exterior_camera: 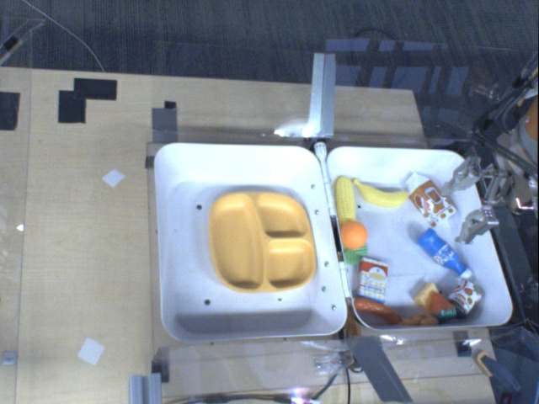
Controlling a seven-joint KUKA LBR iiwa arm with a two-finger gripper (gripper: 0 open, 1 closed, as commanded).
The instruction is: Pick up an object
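Over right bin's (pixel 505 305) far-right rim: fingers (pixel 477 199) spread, ungripping; blue bottle (pixel 443 252) just below-left, apart.

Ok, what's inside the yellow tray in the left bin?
Nothing that I can see. The yellow tray lies in the left bin with all three compartments bare. What lies under it is covered and cannot be seen.

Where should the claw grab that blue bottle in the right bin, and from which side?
Grip the blue bottle across its blue body, coming straight down from above. It lies flat and slanted, cap toward the lower right, with bare bin floor along both long sides, so the fingers should probably close across its narrow width.
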